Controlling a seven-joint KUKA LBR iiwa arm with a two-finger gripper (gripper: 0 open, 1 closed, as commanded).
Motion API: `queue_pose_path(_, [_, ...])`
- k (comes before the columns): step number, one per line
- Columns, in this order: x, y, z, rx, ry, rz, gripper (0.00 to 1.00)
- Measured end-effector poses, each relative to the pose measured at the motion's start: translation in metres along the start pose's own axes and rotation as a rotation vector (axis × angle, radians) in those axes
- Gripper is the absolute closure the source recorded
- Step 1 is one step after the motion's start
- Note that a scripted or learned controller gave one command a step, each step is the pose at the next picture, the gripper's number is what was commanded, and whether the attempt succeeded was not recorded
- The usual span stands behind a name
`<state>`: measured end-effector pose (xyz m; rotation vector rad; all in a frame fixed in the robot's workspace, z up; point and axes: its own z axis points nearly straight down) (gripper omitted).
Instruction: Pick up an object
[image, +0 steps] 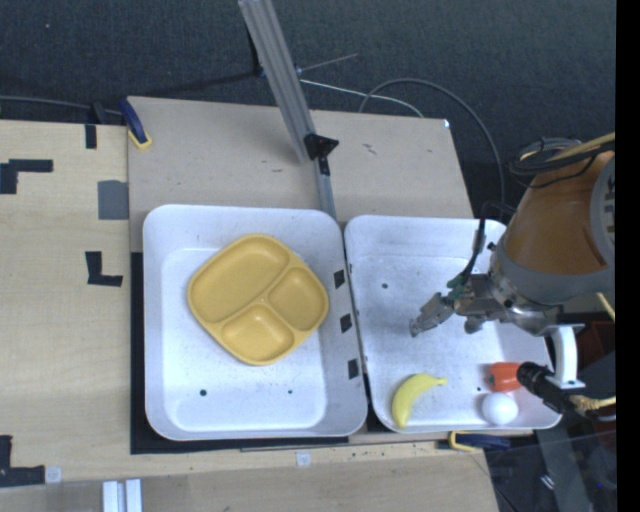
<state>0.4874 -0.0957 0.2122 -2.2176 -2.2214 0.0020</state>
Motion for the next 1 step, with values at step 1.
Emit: queue_pose_path(1, [-0.0001,0.0000,-0.0001,0.000,0.000,0.000,0.00])
